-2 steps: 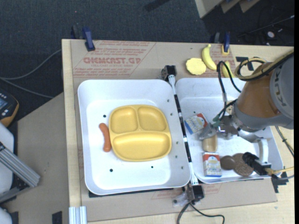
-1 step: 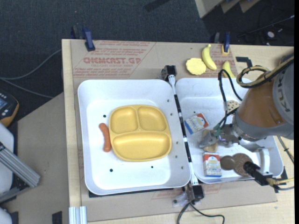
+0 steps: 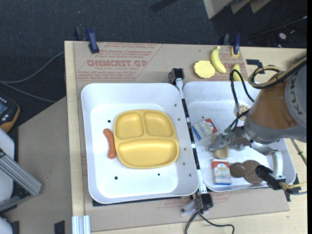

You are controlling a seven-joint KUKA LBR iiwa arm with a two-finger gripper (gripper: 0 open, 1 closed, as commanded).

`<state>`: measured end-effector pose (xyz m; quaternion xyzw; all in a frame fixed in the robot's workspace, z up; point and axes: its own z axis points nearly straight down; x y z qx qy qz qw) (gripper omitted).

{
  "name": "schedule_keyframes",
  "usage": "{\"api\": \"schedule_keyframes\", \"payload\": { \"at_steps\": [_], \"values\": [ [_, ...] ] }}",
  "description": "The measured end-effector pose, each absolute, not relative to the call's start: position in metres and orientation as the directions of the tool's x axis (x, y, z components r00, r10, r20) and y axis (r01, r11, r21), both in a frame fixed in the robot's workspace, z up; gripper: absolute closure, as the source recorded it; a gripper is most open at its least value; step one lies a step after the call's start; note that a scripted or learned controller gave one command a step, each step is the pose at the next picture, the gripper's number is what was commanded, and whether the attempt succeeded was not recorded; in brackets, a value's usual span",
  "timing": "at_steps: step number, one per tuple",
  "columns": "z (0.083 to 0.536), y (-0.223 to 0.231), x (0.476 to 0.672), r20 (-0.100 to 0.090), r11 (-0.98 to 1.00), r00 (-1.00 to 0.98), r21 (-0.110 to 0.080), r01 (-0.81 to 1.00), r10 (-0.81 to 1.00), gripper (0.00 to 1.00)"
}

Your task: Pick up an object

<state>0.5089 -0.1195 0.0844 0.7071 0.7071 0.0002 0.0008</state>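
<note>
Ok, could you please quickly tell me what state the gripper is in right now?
Gripper: low in the right bin, just above a small tan object; open or closed cannot be told, and no hold is visible.

A yellow divided plate [image 3: 146, 139] lies in the middle of the left white bin [image 3: 97, 101], with a toy hot dog sausage [image 3: 110, 143] just beside its left edge. Beyond the right bin [image 3: 209, 89], on the cardboard-covered bench [image 3: 122, 62], a toy banana [image 3: 218, 60] rests close to a round yellow toy [image 3: 204, 69]. Blue clamps [image 3: 91, 40] grip the bench's far edge.
</note>
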Motion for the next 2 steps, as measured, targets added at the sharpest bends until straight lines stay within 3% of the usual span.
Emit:
{"api": "schedule_keyframes", "payload": {
  "at_steps": [1,2],
  "values": [
    [0.094,-0.119,0.509,-0.001,0.000,0.000,0.003,1.000,1.000,1.00],
    [0.191,-0.051,0.540,0.001,0.010,-0.010,0.012,1.000,1.000,1.00]
  ]
}}
